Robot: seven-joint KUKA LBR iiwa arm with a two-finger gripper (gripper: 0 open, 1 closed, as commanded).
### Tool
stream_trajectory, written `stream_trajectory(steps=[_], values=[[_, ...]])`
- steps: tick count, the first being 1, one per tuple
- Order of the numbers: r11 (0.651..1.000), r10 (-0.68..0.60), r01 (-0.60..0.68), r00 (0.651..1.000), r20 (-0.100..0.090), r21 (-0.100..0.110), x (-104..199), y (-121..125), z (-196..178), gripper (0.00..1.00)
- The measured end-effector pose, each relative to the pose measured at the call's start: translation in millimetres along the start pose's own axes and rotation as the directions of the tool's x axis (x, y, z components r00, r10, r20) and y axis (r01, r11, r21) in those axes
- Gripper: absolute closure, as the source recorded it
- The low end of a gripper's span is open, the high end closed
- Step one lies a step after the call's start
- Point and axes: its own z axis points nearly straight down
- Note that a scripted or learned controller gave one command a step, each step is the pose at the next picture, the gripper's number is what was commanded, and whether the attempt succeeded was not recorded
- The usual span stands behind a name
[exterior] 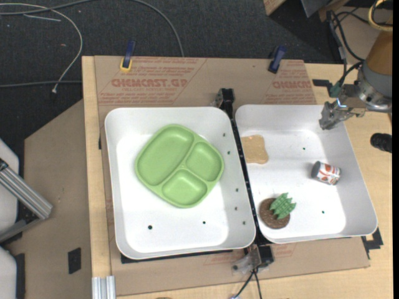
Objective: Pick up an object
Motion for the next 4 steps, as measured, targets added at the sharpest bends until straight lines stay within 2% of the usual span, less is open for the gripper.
stream_trajectory(steps=[1,2,4], values=[[1.000,0.001,-0.001,1.000,0.000,0.001,0,2,-45,1.00],[1.000,-0.002,0.002,1.000,-0.004,0.009,49,-12,-53,1.00],[1.000,-0.003,0.003,1.000,-0.004,0.010,148,-31,-38,1.00]])
